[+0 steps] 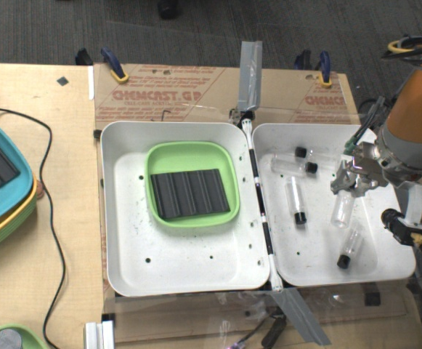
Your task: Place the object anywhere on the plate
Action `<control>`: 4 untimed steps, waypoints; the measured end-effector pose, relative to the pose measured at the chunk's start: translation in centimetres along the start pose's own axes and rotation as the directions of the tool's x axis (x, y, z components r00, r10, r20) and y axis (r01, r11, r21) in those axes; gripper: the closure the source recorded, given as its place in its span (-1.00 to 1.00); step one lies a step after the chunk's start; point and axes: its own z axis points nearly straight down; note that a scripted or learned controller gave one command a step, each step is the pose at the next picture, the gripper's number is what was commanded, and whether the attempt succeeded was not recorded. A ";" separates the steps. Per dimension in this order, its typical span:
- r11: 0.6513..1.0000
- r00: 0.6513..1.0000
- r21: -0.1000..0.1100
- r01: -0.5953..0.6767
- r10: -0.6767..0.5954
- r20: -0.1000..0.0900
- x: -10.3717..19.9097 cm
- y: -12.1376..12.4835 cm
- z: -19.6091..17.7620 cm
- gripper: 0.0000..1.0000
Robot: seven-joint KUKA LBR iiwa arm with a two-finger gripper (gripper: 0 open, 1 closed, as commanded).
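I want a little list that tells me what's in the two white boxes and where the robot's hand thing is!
left bin: holds a green plate with a dark ribbed mat lying on it
right bin: holds several clear tubes with black caps, such as one near the middle and one near the front
end effector: over the right bin, near a clear tube
tubes on plate: none
task state: nothing placed on the plate yet
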 end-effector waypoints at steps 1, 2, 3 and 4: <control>1.000 1.000 0.000 0.000 0.000 0.000 0.0 0.0 0.0 -1.00; 0.968 0.968 -0.001 -0.249 0.249 0.000 -4.2 -0.1 -5.1 -1.00; 0.864 0.864 0.001 -0.504 0.504 0.001 -7.6 1.0 -8.2 -1.00; 0.793 0.793 0.002 -0.609 0.609 0.001 -6.9 0.1 -7.1 -1.00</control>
